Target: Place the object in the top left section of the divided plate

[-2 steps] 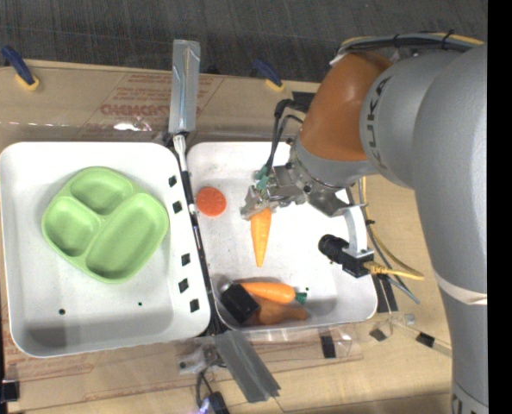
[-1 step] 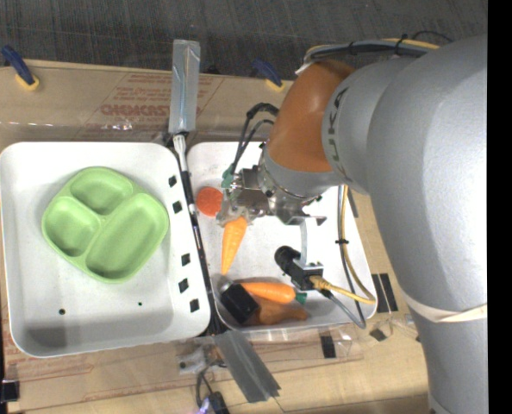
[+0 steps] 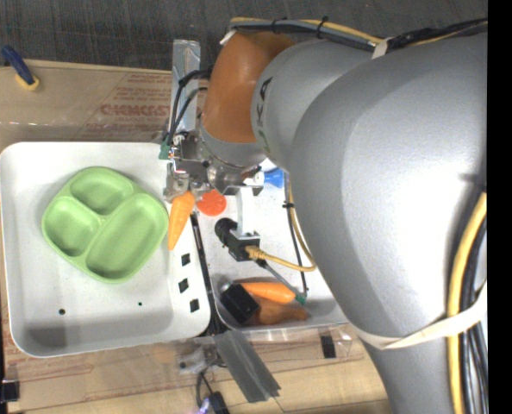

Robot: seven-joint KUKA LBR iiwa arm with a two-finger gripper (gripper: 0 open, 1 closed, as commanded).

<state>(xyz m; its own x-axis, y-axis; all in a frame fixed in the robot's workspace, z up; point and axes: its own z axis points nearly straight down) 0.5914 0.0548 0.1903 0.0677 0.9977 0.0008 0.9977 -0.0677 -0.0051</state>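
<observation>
Seemingly mid-carry: small orange plastic carrot (image 3: 179, 217) hanging point-down just right of the light-green three-section plastic plate (image 3: 106, 223), apparently pinched at its top by the claw (image 3: 181, 182), likely for transfer; exact grip unclear. Second orange carrot (image 3: 271, 292) farther right, lower.

Green divided plate (image 3: 105, 223), white bins (image 3: 15, 257), orange carrot (image 3: 178, 217) (another carrot (image 3: 269, 291): orange too).

We see open floor in the left bin (image 3: 32, 317) around the green divided plate (image 3: 105, 222) | plate compartments bare | carrot (image 3: 179, 218) hangs over the divider wall (image 3: 191, 274), crowding the plate's right rim | arm (image 3: 377, 162) covers most of the right bin (image 3: 273, 231); second carrot (image 3: 273, 293) and black parts clutter its near corner
</observation>
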